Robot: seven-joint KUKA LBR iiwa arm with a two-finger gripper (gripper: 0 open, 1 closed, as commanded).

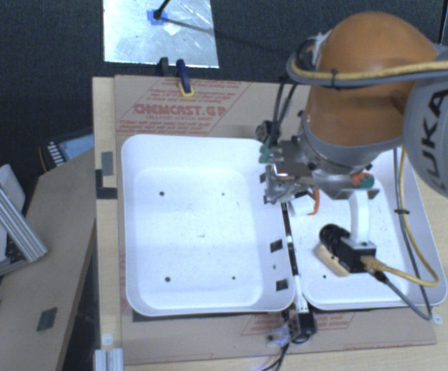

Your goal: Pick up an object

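Your arm [363, 76] comes in from the right and hangs low over the right bin [413, 234], its orange band covering much of that bin's far half. The pincer [282, 182] sits at the inner edge of the right bin, just beside the rim it shares with the left bin [193, 230]. From this angle you cannot tell whether the pincer is spread or pressed together, nor whether it touches or grips anything. A small orange-and-green item [362, 181] lies in the right bin, partly hidden under the wrist. A smaller orange-and-white piece [312, 204] lies near the pincer, too small to identify.
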